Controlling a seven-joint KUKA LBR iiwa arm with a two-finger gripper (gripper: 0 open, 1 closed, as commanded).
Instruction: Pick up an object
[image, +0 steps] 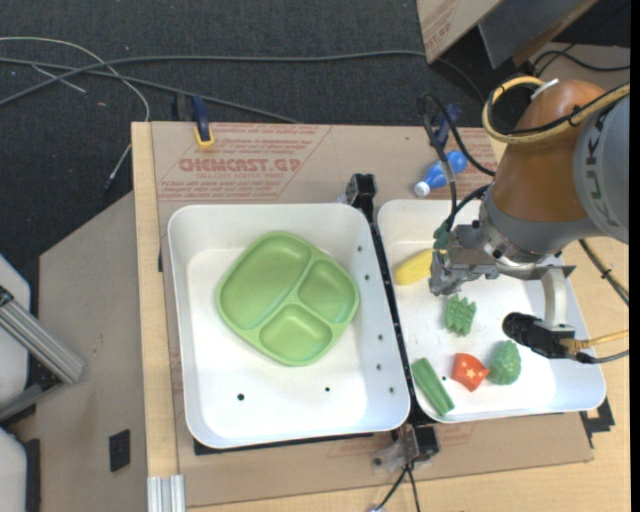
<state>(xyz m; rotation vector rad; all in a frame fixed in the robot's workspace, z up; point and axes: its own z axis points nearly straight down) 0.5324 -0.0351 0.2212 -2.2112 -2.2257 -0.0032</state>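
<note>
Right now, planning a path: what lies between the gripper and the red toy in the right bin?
The camera view shows a spiky green toy between the gripper and the red toy.

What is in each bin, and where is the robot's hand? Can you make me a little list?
left bin: one green plate with three sections
right bin: yellow piece, spiky green piece, long green piece, red piece, bumpy green piece
gripper: over the right bin, just above the spiky green piece, beside the yellow piece
outside the bins: blue and white thing behind the right bin
</note>
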